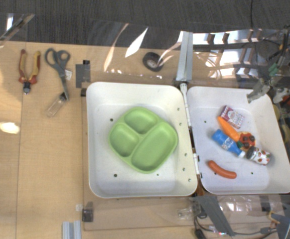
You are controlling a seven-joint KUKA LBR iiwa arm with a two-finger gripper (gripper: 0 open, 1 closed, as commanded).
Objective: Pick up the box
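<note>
The small pink-and-white box (233, 116) lies flat at the far end of the cluster, just beyond the carrot (229, 128) and clear on its outer sides, probably leaving room for a grasp, though I see no tool near it.
</note>
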